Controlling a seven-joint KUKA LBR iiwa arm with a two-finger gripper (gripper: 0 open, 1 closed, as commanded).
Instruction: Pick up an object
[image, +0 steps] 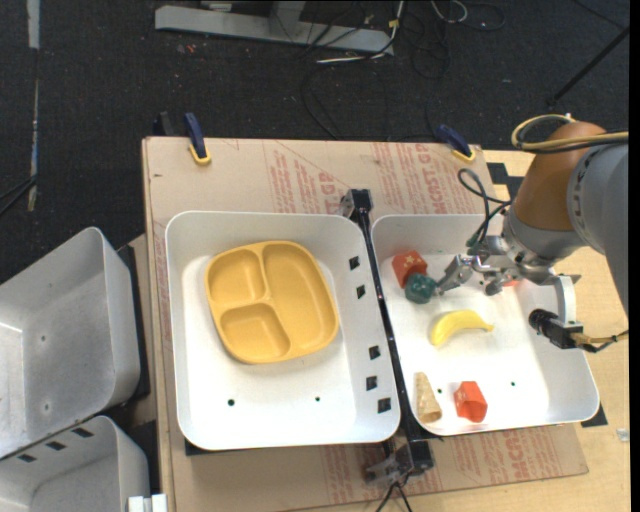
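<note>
Gripper (458, 274) low over the rear of the right bin (560, 395), tip directed toward the bin's inner wall; jaw state not discernible at this slant, hence neither released nor clenched asserted, and nothing visibly grasped. Just beside the tip, a small teal ball (420, 289), apparently the nearest candidate for the pick, resting on the bin floor and touching or nearly touching a red block (408, 266) behind it. Near the bin's centre, a toy banana (459, 326), lying flat and apart from the ball. Toward the front wall, a tan cone-shaped piece (428, 397) and an orange-red block (471, 401), near each other and well apart from the gripper. Objects scattered loosely rather than stacked, presumably to leave room around each for a grasp. Above the wrist, the orange band (545, 190) and grey arm (605, 205) reaching in from the right, with cabling looped alongside. Task judged at the approach stage: no object lifted. Likely difficulty: a round ball prone to rolling away, and the red block close enough to obstruct a clean closure. In the left bin (200, 400), a yellow compartment plate (270, 300), far from the action. Both bins on a cardboard sheet (300, 170) fixed by blue clamps (198, 143), presumably against sliding.
</note>
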